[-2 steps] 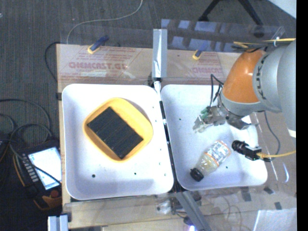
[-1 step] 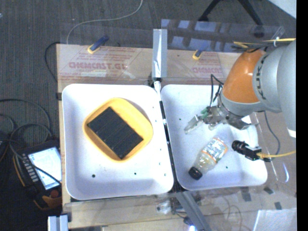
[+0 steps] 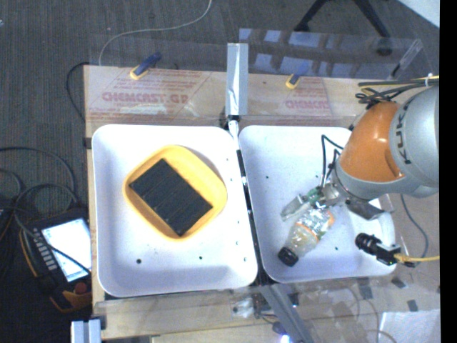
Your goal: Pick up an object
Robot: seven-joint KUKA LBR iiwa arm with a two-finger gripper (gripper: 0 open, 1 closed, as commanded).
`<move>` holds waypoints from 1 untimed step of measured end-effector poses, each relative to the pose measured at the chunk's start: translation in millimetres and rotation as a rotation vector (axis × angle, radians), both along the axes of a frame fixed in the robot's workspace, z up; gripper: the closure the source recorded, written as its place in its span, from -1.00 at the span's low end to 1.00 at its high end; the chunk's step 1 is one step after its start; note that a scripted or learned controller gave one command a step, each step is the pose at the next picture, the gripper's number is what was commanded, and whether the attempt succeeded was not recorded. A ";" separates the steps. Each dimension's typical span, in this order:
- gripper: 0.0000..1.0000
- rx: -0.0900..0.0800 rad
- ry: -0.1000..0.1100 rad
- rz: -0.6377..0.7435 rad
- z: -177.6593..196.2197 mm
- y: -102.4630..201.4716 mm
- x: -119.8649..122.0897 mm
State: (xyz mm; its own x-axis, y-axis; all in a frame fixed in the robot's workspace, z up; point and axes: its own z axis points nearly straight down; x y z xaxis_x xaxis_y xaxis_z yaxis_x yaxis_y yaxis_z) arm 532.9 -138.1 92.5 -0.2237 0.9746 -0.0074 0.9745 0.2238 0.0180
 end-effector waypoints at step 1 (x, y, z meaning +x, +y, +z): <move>-1.00 0.007 -0.002 -0.388 -0.1 -50.4 -25.3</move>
